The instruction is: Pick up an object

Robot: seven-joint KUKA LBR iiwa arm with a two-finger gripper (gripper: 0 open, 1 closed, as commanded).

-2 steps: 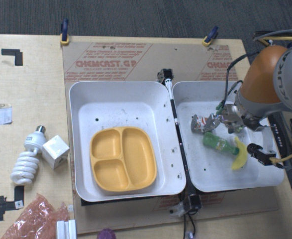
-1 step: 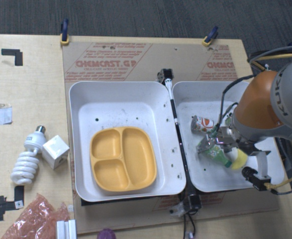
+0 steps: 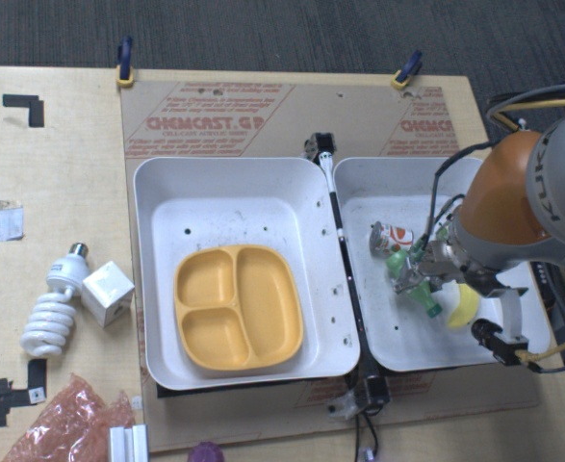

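Note:
My gripper [image 3: 423,273] is low inside the right bin [image 3: 378,335], directly over a green object [image 3: 401,262] whose other end [image 3: 427,303] shows below the wrist. A small white and orange container [image 3: 391,236] lies just up and left of the gripper. A yellow object [image 3: 463,306] sits just right of the gripper, partly under the arm. The orange band and grey wrist hide what lies right under the gripper.
The left bin [image 3: 157,258] holds a yellow divided plate [image 3: 238,307]. On the bench to the left lie a spiral light bulb [image 3: 53,311], a white cube [image 3: 108,293] and a pink mesh bag [image 3: 65,423]. Cables run along the right edge.

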